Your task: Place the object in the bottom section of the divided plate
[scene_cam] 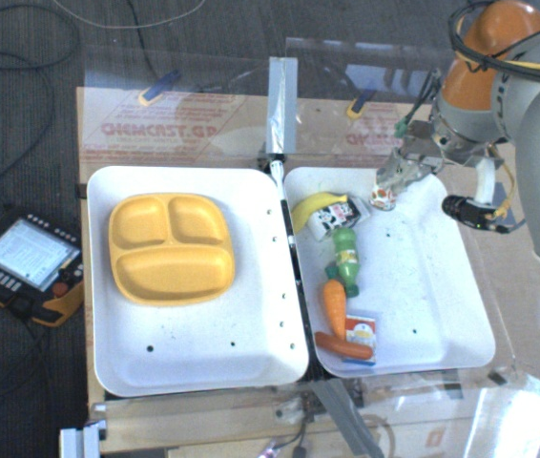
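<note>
The gripper (384, 195), holding a small white-and-orange object (382, 197) between its fingers, hangs over the right bin's (442, 284) far edge, near the banana (310, 205), while the yellow plate (170, 248) lies in the left bin (194, 351).

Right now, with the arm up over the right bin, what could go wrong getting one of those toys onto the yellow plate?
1. The gripper hangs near the right bin's top edge, apart from the toys, so a straight descent may grab nothing.
2. The banana, carton, green bottle and carrot lie crowded together, so two may lift.
3. The yellow plate is in the left bin; the bottom section borders two smaller ones.
</note>
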### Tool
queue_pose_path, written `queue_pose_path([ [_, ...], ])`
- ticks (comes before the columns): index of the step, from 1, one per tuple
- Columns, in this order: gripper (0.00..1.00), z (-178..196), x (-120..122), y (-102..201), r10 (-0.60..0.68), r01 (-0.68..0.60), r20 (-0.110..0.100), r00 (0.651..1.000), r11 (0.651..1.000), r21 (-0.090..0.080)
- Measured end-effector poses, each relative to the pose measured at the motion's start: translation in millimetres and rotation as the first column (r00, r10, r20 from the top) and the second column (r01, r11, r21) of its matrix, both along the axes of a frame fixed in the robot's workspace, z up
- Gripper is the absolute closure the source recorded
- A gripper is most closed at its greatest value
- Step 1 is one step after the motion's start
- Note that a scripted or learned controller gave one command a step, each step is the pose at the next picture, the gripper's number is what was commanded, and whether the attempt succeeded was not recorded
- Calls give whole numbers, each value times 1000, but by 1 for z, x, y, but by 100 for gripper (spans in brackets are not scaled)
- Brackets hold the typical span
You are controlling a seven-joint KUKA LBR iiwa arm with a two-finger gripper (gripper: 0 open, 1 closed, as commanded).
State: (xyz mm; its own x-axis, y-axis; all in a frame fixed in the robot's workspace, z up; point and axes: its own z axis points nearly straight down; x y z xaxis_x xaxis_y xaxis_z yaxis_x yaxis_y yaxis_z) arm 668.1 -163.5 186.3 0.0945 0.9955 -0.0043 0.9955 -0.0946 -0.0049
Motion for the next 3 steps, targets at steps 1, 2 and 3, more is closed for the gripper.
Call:
queue_pose_path([
  [1,100,71,1,75,-125,125,2,992,992,2],
  [2,100,127,-35,121,96,-96,2,995,995,1],
  [3,100,108,-70,160,-436,436,1,900,900,-1],
])
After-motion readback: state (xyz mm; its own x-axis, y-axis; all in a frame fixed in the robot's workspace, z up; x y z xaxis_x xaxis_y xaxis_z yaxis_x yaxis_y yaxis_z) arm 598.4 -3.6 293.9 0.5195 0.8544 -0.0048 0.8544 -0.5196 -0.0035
